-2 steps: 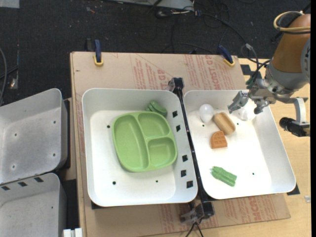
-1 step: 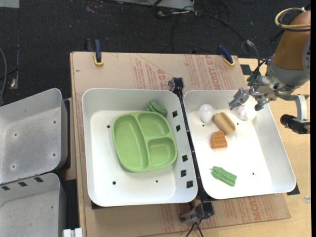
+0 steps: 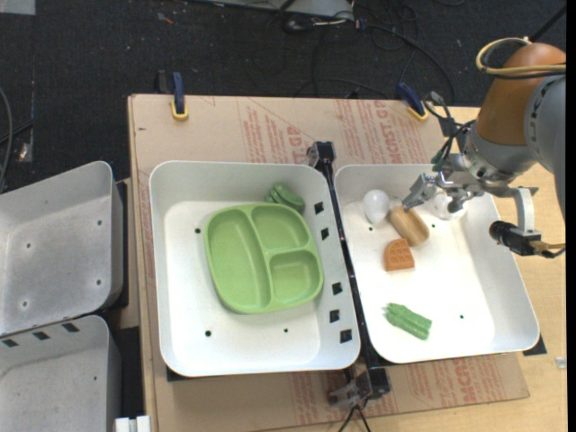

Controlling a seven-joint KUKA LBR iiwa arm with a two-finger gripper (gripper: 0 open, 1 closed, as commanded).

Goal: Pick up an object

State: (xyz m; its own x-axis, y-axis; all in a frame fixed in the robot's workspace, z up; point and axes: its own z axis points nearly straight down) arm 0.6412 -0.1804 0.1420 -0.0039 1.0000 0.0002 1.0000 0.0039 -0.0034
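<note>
- Two white bins: the left bin [image 3: 180,331] and the right bin [image 3: 486,322], side by side
- Left bin: one green divided plate [image 3: 263,257], plus one small green piece [image 3: 286,196] at the plate's far edge
- Right bin: four things, namely one white egg-like ball [image 3: 375,206], one tan cylinder [image 3: 409,225], one orange block [image 3: 399,256] and one green ridged piece [image 3: 408,320]
- One gripper [image 3: 438,193] hangs over the right bin's far end, fingers spread apart with nothing between them
- The tan cylinder lies just left of and below the fingers, very near the left fingertip; I cannot tell whether they touch
- The ball lies farther left of the gripper
</note>
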